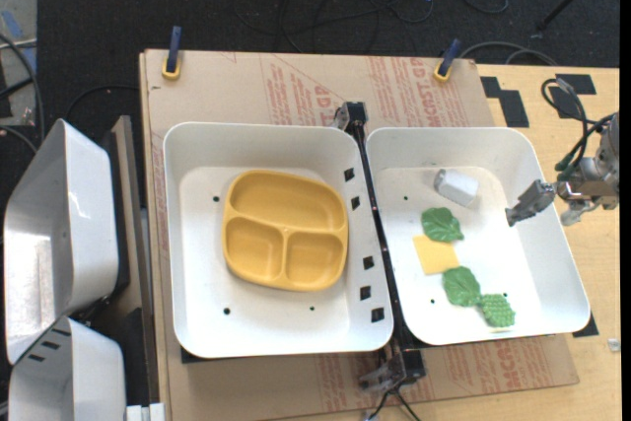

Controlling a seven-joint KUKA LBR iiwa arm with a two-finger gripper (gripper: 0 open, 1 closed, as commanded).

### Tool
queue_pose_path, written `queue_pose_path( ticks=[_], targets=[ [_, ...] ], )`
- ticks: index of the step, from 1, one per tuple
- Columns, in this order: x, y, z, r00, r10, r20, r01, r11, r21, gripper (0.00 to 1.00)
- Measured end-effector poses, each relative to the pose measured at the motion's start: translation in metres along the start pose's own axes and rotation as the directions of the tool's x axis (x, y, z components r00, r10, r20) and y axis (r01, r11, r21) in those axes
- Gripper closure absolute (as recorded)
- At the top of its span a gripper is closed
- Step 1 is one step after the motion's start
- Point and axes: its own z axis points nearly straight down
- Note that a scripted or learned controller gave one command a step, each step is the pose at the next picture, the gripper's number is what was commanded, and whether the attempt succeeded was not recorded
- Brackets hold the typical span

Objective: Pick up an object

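Two-finger gripper (544, 199) at the right rim of the right shallow white bin (523, 148), one dark finger (528, 201) angled down over the rim. Whether spread or clenched: cannot tell, second finger hidden; nothing seen between the fingers. Arm cut off by the frame's right side, only the wrist end visible.

In the right bin, apart from the gripper: small grey cylinder-like object (455, 184) near the back; crinkled green leaf-shaped piece (442, 225) just below it; flat yellow square piece (435, 255) touching that leaf; second green leaf-shaped piece (460, 286) below the square; third green leaf piece (497, 311) beside it near the front wall.

In the left shallow white bin (187, 212): yellow plastic three-compartment tray (286, 229), lying flat.

Brown board (296, 84) under both bins, red print across it, mirrored and not legible. Blue-and-yellow clamps (173, 52) at the board's rear edge.
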Motion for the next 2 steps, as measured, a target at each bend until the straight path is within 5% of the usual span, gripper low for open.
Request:
queue_pose_path(
  ticks=[1,2],
  targets=[
    [0.001,0.002,-0.007,1.0,-0.004,0.003,0.004,1.0,-0.012,0.0],
    [-0.008,0.005,0.04,1.0,-0.001,0.002,0.001,1.0,-0.01,0.0]
  ],
)
